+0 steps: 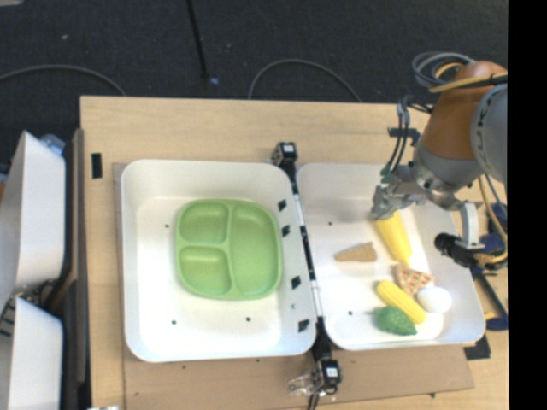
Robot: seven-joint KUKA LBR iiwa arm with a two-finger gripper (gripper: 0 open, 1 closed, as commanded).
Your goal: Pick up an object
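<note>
The gripper point(386, 202) sits in the right bin point(342, 186), at centre-right of the frame, right over the upper end of a yellow cone point(395, 237). Whether its fingers are spread or closed cannot be told. The cone's long axis runs from upper left to lower right, narrow end under the gripper.

Left of it lies a tan wedge point(356, 252), tip pointing left. Lower right are a pizza slice point(413, 278), a white egg point(434, 299), a corn cob point(399, 300) slanting down-right, and broccoli point(394, 320).

The left bin point(145, 186) holds a green tray point(228, 248) with compartments. No readable writing.
</note>
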